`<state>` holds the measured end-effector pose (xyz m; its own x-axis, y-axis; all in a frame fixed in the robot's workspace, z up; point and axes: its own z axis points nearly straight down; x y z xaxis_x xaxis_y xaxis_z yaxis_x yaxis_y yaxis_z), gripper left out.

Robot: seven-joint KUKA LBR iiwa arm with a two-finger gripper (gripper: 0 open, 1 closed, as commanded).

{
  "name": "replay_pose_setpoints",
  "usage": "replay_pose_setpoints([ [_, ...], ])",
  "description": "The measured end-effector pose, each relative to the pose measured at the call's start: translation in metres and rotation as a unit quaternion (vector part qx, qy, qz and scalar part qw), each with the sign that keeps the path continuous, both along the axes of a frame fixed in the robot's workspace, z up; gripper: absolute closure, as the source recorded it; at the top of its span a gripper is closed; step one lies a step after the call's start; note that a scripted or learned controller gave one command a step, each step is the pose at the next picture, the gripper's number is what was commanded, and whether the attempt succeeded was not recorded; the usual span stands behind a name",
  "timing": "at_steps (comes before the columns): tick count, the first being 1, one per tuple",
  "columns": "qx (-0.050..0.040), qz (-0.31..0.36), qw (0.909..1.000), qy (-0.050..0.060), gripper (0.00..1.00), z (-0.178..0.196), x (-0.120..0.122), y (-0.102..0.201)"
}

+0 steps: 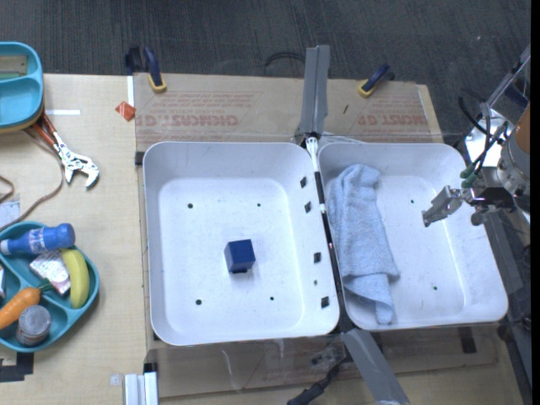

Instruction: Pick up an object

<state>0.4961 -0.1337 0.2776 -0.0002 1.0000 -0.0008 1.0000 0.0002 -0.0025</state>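
A small blue cube (240,255) sits on the floor of the left bin (169,226), a little below its middle. A crumpled pale blue towel (361,234) lies along the left side of the right bin (439,310), reaching from its back to its front wall. My gripper (456,211) hangs over the right part of the right bin, to the right of the towel and apart from it. Its fingers (436,207) are spread open with nothing between them. The cube is far to the gripper's left, across the divider.
A grey ridge with black clips (317,218) separates the two bins. On the bench at left are a blue tray (88,298) with a bottle, banana, carrot and can, a wrench (74,164) and a blue dish (18,83). Clamps (153,72) hold the cardboard behind.
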Motion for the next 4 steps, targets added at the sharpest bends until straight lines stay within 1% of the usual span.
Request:
replay_pose_setpoints([
  [1, 0.0001, -0.052, 0.9986, 0.001, 0.00, -0.052, 0.036, 0.054],
  [2, -0.0007, -0.164, 0.9865, -0.002, 0.00, -0.001, 0.034, -0.037],
  [3, -0.0004, -0.168, 0.9858, 0.000, 0.00, -0.047, 0.109, 0.073],
  [4, -0.0011, -0.200, 0.9797, 0.000, 0.00, 0.011, 0.064, 0.018],
])
